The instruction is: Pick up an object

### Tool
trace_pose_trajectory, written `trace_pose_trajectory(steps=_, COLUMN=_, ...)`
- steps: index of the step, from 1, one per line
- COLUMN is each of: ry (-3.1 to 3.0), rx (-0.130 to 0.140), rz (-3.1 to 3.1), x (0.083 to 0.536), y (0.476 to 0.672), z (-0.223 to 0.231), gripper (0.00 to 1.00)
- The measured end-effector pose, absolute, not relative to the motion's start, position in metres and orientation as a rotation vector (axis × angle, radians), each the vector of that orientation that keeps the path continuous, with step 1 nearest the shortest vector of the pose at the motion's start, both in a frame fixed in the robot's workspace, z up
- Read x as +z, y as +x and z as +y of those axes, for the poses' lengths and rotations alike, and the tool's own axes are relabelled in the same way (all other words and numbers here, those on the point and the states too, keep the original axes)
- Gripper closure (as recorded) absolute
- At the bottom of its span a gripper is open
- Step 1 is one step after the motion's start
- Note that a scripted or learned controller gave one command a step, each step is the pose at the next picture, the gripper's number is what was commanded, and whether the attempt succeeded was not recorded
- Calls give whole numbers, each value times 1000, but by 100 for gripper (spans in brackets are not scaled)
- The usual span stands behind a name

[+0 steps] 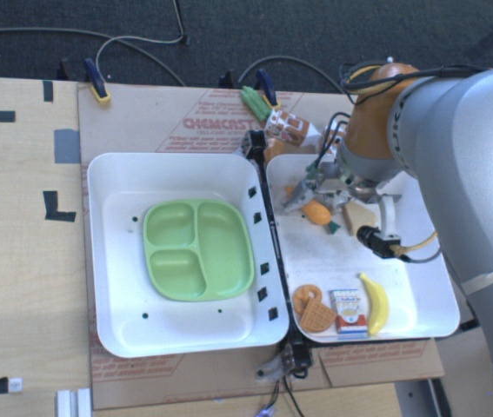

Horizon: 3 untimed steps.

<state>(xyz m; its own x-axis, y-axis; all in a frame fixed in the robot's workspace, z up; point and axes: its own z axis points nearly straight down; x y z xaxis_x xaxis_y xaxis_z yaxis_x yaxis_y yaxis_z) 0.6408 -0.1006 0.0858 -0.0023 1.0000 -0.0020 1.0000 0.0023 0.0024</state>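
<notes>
Two-finger gripper (316, 200) low at the right white bin's (420, 315) far edge, over a small orange fruit (316, 213); grip state indeterminate. Judged step: grasp attempt; next, confirm hold, lift.

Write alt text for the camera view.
A grey robot arm lowers its gripper over an orange in the right bin, which also holds a banana, small carton and waffle. The left bin holds a green divided plate.
</notes>
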Motion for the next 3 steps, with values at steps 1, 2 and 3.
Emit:
trace_pose_trajectory(steps=1, ry=2219, rx=0, rz=2222, x=85, y=654, z=-95, gripper=0)
trace_pose_trajectory(steps=2, ry=2219, rx=1, rz=2225, x=85, y=659, z=-97, gripper=0)
trace_pose_trajectory(steps=3, ry=2217, rx=0, rz=2222, x=86, y=650, z=-100, gripper=0)
